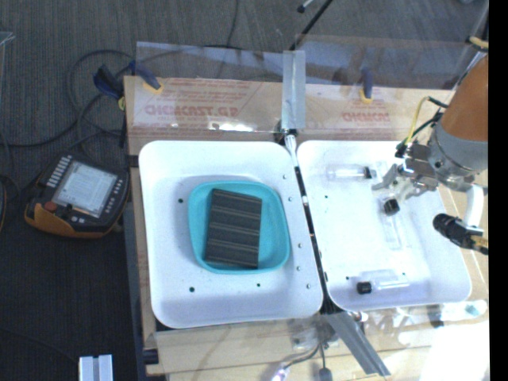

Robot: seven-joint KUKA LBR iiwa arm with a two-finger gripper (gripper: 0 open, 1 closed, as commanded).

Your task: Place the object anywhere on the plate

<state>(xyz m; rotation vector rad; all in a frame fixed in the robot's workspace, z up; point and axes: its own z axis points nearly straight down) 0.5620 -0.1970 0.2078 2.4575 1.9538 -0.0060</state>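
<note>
Dark ribbed block [233, 228] already lies flat on the teal plate [198, 213], left bin; gripper [394, 182] hangs over the right bin, grip unreadable.

Two bins side by side on the desk [238, 344]: left bin [163, 213], right bin [444, 280], touching along a shared middle edge. In the left bin, a plate [274, 240] near the centre; on the plate, a ridged slab [234, 227], lying lengthwise front to back. In the right bin, three clear tubes well apart: one [349, 171] near the back, one [391, 230] in the middle, one [381, 282] near the front. Above the right bin's back right part, the arm [468, 125], with the pincer [397, 182] between the back tube and the middle tube. Behind both bins, a cardboard panel [206, 109]. Left of the desk, on the floor, a teach pendant [79, 193].
</note>
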